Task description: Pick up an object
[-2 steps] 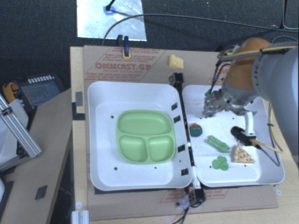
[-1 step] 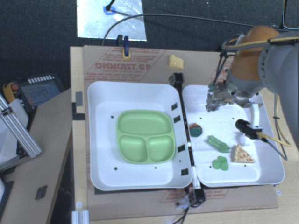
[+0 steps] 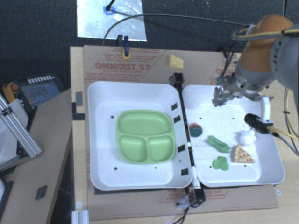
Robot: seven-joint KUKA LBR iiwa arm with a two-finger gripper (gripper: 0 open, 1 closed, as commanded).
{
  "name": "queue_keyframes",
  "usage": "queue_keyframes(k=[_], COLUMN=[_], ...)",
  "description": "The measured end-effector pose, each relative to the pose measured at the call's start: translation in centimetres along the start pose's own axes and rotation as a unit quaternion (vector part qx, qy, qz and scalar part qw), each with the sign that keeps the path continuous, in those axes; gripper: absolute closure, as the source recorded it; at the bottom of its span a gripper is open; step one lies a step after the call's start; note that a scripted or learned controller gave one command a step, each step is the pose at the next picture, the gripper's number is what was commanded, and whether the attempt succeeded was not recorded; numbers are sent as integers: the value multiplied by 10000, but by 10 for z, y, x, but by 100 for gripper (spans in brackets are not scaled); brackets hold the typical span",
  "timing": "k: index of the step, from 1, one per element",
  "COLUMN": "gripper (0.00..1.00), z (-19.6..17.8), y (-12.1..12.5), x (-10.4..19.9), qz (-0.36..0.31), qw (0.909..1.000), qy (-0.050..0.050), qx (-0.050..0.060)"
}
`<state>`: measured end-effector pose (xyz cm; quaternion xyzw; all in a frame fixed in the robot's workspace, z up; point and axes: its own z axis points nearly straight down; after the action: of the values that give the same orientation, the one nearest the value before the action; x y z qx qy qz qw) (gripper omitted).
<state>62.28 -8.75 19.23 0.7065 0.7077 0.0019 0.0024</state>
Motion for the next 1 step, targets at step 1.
queue_keyframes(k=[1], gripper=[100], z=[-41], y=[2], x=[0], qz=[-11], qw=[10000], qy=[-1], qx=[-1])
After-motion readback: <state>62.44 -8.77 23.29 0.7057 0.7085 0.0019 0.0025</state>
